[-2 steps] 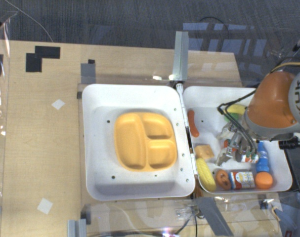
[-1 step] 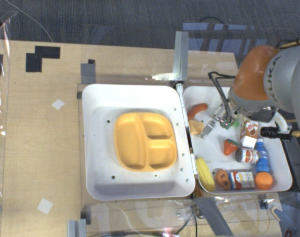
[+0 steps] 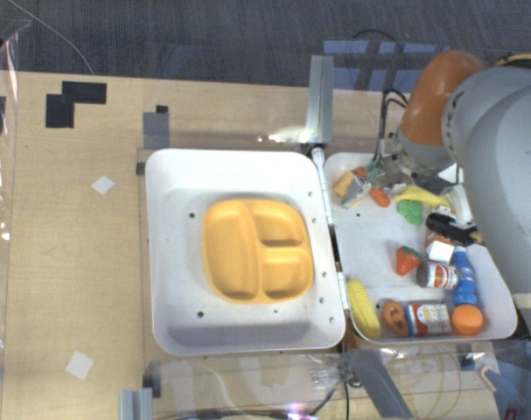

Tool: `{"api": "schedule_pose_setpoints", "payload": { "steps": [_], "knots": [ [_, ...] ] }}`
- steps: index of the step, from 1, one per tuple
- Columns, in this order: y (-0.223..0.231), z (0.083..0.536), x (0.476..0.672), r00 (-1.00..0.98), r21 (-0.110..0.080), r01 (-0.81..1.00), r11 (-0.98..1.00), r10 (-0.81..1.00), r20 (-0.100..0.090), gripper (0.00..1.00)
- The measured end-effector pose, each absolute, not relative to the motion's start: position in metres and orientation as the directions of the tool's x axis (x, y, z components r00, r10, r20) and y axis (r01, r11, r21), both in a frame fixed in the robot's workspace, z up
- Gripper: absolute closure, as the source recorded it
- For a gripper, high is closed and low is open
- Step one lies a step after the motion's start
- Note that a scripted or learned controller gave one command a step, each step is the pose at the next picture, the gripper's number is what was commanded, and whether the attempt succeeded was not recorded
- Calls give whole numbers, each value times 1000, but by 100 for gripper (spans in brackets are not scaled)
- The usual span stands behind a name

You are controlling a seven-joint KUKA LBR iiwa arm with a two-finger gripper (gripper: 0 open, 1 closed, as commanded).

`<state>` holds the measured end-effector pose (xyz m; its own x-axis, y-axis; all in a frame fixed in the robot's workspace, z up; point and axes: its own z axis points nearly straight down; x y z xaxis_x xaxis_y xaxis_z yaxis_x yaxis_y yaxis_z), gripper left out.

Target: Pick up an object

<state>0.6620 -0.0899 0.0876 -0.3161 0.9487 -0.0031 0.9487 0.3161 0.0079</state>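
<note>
Bins side by side, arm low over the right one.
Nearest, at 5 o'clock, corn (image 3: 359, 298), a bottle (image 3: 425, 318) and an orange (image 3: 467, 319) line the right bin (image 3: 370, 243); the yellow tray (image 3: 256, 248) fills the left bin (image 3: 173, 261); farther, at 2 o'clock, the gripper (image 3: 376, 178) hangs by a carrot (image 3: 380, 197), its claw's opening impossible to tell.
</note>
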Motion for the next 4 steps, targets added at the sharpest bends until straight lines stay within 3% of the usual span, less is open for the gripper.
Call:
{"api": "schedule_pose_setpoints", "payload": {
  "steps": [1,2,3,4],
  "knots": [
    [-97,88,668,-457,-8,890,457,890,2,0],
    [-95,99,669,-464,-5,886,464,886,0,100],
    [-104,97,668,-436,-4,900,436,900,3,100],
    [-101,93,643,-496,5,868,496,868,-4,100]
  ]
}}
